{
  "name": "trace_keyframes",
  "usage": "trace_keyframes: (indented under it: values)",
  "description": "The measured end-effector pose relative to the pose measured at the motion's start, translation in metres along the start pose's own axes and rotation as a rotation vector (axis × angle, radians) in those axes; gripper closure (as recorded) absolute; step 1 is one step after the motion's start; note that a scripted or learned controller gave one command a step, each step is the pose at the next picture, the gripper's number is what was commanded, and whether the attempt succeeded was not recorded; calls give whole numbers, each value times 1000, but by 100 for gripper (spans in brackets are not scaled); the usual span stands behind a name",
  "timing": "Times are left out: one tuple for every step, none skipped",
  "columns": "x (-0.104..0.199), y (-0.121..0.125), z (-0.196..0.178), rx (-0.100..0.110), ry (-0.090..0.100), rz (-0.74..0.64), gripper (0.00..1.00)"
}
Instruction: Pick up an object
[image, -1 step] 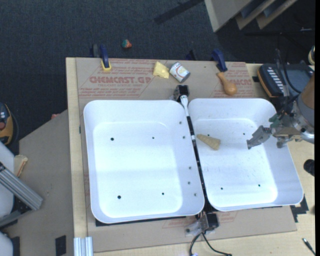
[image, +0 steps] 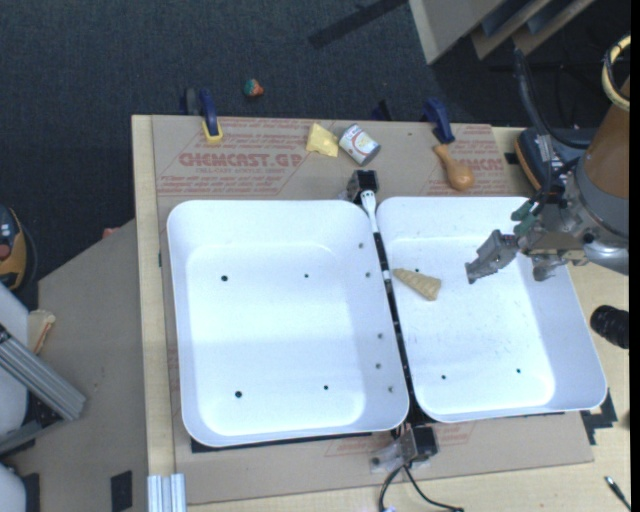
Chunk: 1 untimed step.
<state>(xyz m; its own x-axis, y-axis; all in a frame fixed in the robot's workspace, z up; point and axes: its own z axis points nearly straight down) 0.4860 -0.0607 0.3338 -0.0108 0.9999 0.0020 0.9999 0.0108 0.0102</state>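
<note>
the gripper (image: 487, 262) is hovering in the right bin (image: 560, 385), and i cannot tell its state. the small tan wedge (image: 417, 283) is lying to its left, near the divider. it's looking light and stiff, best pinched across its middle, tapering up-left along a diagonal axis.

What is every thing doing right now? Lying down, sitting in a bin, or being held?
Tan wedge: lying in the right bin, held by nothing.
Gripper: above the right bin, beside the wedge, apart from it.
Left bin: sitting flat on the bench.
Yellow piece: lying on the board behind the bins.
</note>
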Motion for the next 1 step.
trace_keyframes:
  values:
    - [-18,-2,-180,-13,-5,10,0]
